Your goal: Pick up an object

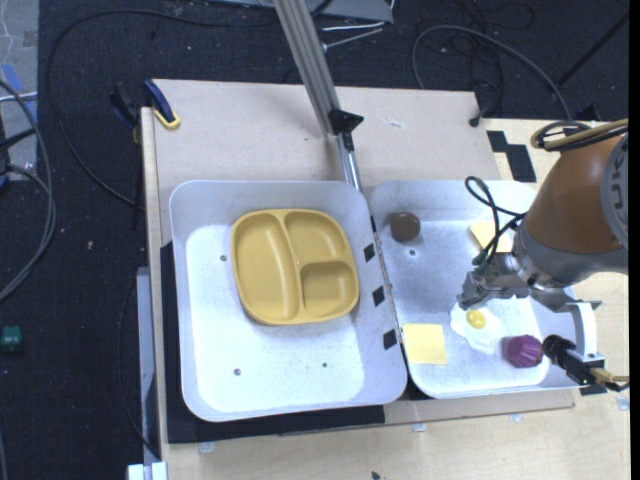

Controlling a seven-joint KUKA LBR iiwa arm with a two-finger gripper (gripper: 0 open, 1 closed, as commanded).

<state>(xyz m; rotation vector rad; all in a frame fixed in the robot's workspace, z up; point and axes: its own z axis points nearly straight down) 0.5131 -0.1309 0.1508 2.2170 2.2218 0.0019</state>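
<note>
Lower right: claw [478,296] sits over fried egg [477,326], white with yellow yolk, flat in right bin [440,393]. Can't tell claw state. Purple ball [521,350] beside egg.

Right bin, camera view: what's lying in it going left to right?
Brown ball → yellow square → fried egg under the pincer → purple thing. I left out the pale yellow piece by the arm, since the arm partly hides it.
</note>
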